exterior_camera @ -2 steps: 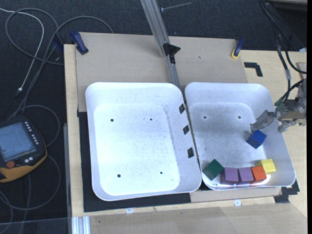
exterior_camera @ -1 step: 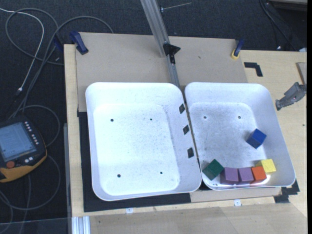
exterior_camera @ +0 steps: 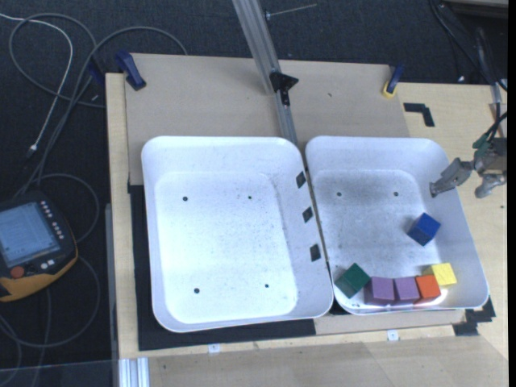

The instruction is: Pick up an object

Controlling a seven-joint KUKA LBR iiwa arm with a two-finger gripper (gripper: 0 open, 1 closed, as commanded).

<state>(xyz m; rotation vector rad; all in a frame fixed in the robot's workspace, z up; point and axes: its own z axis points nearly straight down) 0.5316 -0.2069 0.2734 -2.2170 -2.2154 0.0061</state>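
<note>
The gripper (exterior_camera: 468, 182) (spread, grasping nothing) hangs over the right bin's (exterior_camera: 379, 147) edge; blue cube (exterior_camera: 424, 228) nearby.

A robotics lab is showing itself here: a teach pendant (exterior_camera: 32, 244) is lying on dark carpet beside loose cables (exterior_camera: 48, 63), and blue clamps (exterior_camera: 129, 71) are gripping a plywood bench (exterior_camera: 210, 103) bearing two white bins (exterior_camera: 161, 160).
</note>
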